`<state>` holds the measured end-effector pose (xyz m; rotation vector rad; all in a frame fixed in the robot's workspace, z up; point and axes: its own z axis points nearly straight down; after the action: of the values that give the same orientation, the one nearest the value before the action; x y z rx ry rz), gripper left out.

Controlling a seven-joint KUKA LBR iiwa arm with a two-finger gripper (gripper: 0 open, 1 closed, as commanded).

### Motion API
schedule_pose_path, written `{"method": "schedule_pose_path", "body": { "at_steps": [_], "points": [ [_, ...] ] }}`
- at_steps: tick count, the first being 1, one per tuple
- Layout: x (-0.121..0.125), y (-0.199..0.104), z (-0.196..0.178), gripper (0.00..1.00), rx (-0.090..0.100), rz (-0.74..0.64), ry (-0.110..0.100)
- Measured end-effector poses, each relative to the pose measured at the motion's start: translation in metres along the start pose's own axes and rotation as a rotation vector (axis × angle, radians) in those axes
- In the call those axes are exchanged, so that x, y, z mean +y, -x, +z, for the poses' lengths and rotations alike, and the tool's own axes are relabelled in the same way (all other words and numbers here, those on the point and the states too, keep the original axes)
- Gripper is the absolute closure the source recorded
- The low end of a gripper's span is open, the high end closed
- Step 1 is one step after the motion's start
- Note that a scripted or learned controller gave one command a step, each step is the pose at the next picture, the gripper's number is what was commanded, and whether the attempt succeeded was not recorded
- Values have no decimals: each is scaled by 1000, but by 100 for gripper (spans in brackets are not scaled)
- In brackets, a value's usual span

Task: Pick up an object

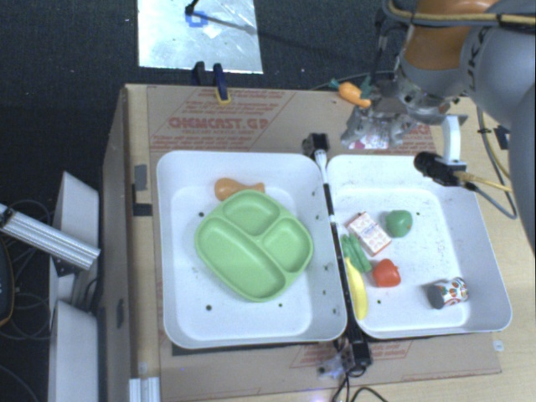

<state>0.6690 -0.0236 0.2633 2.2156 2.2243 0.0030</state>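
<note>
– Currently, your gripper point(381, 128) sits past the far rim of the right bin point(490, 249), over the bench's brown board point(218, 122). Nothing shows in its grasp.

– Open or closed?

– Cannot be told; the wrist and its housing blur the tip from this angle.

– Where are the objects?

– Six lie in the right bin. A green round item point(399, 222) is near the middle, and a small red-and-white carton point(368, 233) lies just beside it on the left. A red vegetable-like toy point(385, 273) lies nearer the front. A yellow banana point(357, 289) runs along the left wall, with a green pod-like piece point(355, 253) at its far end. A small patterned can point(446, 292) lies on its side at the front right corner, well apart from the rest.

– And the left bin point(180, 224)?

– You have a green divided plate point(251, 245) at its centre. An orange item point(237, 188) lies at its far edge, partly hidden by the plate.
</note>
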Motion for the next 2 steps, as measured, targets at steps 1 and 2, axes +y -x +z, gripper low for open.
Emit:
{"method": "schedule_pose_path", "body": {
  "at_steps": [1,2],
  "points": [
    [0,16,-5,100,-1,2,0],
    [0,-3,-1,100,0,0,0]
  ]
}}
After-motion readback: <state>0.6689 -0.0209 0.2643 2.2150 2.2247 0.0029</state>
